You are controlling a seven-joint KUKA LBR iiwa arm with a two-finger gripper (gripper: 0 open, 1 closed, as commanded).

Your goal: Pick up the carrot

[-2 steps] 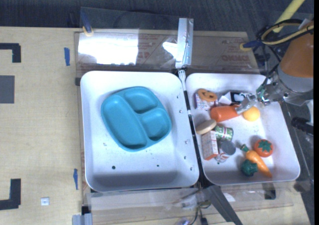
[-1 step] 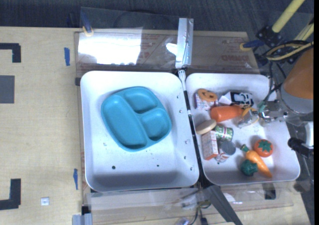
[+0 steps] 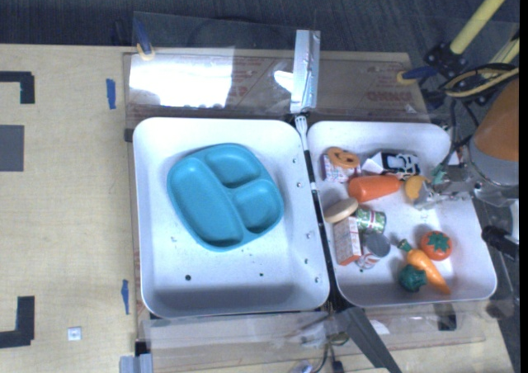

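While hovering at the right bin's point(image 3: 483, 235) far right edge, gripper point(image 3: 445, 181) state impossible to tell, approach step only: next, down and leftward to the carrot point(image 3: 375, 188) lying near the bin's upper middle.

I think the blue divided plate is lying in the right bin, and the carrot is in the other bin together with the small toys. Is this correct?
Not quite: the camera view shows the blue divided plate lying in the left bin, not the right one. The carrot is in the other bin, the right one, among the small toys.
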